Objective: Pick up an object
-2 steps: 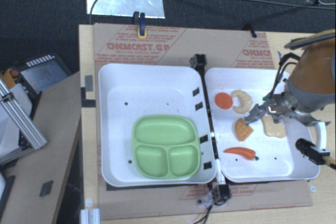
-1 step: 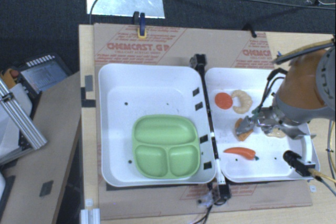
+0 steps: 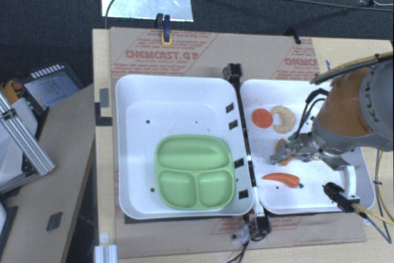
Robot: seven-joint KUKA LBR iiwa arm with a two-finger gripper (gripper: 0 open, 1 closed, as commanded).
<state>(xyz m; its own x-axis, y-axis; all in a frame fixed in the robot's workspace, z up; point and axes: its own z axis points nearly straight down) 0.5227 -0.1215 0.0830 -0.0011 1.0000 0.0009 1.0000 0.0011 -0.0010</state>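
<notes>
- Two white bins side by side on a cardboard-covered bench; left bin (image 3: 132,101) holding a green divided tray (image 3: 194,170), three compartments, toward its near side.
- Right bin (image 3: 271,203) with three small things: red round disc (image 3: 262,118) toward the far left, pale ring-shaped piece (image 3: 284,119) just beside it on the right, orange carrot-like piece (image 3: 281,179) lying flat near the near wall.
- Arm reaching in from the right, orange band above wrist.
- Gripper (image 3: 284,154) low in the right bin, between the ring and the carrot piece, apart from both.
- Something small and brownish at the gripper tip; too blurred to name or to call held.
- Tool apart or together: cannot tell.
</notes>
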